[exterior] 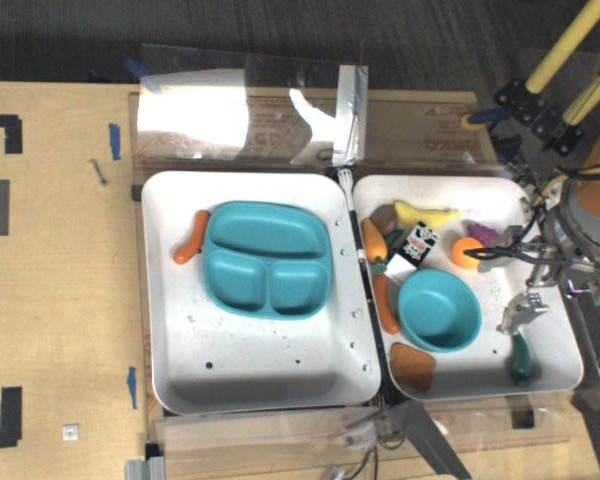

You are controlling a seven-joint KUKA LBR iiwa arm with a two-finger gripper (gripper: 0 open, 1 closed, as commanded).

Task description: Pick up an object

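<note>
— Why is everything heaped in the right bin (555, 363)?

— Looks like the stock pile to me: a teal bowl (439, 310), a banana (426, 213), an orange ball (466, 252), a purple piece (485, 235), a small black-and-white block (418, 241), carrots along the left wall, a brown piece at 7 o'clock. The left bin (170, 298) takes only the teal divided plate (267, 257) and one carrot (191, 238) at its 9 o'clock.

— And the gripper (520, 313)?

— Low at the right bin's 3 o'clock, arm coming in from the right. Whether the pincer is wide or narrow, I cannot tell.

— Nearest thing?

— A dark green item (520, 359), just beside it at 6 o'clock; the bowl lies near at 9 o'clock. Nothing visibly gripped.
</note>
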